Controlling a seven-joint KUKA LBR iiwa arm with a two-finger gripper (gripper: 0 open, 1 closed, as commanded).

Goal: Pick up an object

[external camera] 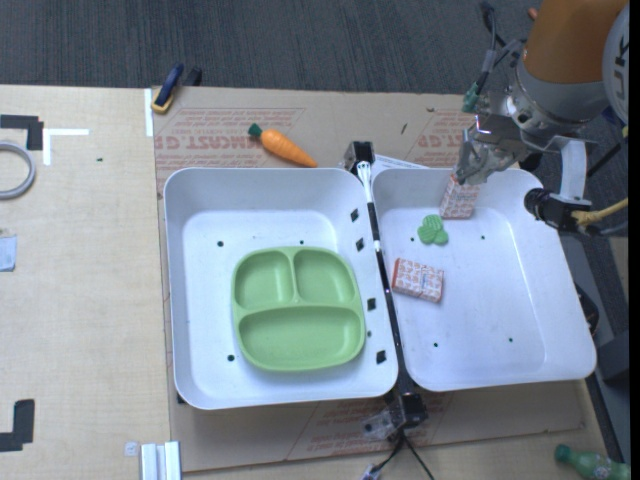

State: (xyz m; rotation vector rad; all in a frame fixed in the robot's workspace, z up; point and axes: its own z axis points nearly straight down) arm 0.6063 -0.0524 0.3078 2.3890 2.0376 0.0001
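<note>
Pink-patterned and small, the little box (459,201) at the far side of the right bin (520,348) is the thing the gripper (470,173) has hold of: the fingers are closed on its top edge, and the box hangs upright from them with its lower end just above, or maybe touching, the bin floor; from this angle I can't tell which. The grey arm (570,38) with its orange band comes in from the far right and leans down over the bin's far rim.

Just near of the held box, a small green toy (432,231) lies on the bin floor, close to it but apart. Nearer again, and a bit to the left, a second patterned box (417,280) lies flat, not far from the divide between the two bins.

The left bin (200,368) holds a green divided plate (297,308), three compartments, sitting roughly in the middle.

Outside the bins, on the cardboard at the far side, a toy carrot (283,145) lies at a slant beyond the left bin's far rim. Further left, a blue and yellow object (168,87) rests at the cardboard's far edge. A green bottle (590,460) lies at the near right corner of the scene.
</note>
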